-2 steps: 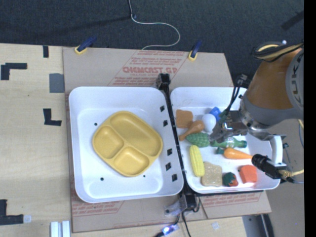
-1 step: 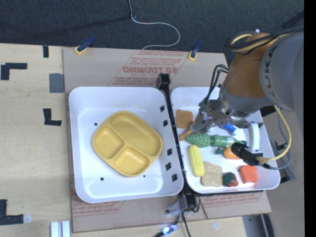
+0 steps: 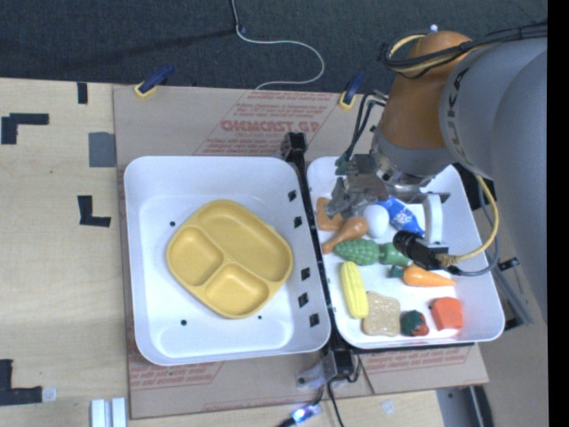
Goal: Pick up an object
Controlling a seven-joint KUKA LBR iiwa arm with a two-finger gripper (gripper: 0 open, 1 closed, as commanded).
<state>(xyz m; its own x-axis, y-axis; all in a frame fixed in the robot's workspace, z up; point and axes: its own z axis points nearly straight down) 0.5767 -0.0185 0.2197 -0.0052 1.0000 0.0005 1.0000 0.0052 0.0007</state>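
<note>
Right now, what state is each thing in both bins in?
yellow divided plate: flat in the left bin, compartments bare.
gripper: low over the right bin, above the toy pile's far end.
corn cob: lying loose.
green vegetable: lying loose, touching its neighbours.
carrot: lying on its side.
bread slice: lying flat.
red block: resting near the bin's front corner.

My arm (image 3: 507,105) enters from the right edge of the camera view, its broad grey link crossing the upper right corner. Above the wrist sits my orange band (image 3: 425,87), with cables looping around it. Below it, the grey wrist housing (image 3: 404,154) points downward and to the left. My gripper (image 3: 348,198) hangs low at the end, its dark metal fingers angled toward the lower left.
</note>
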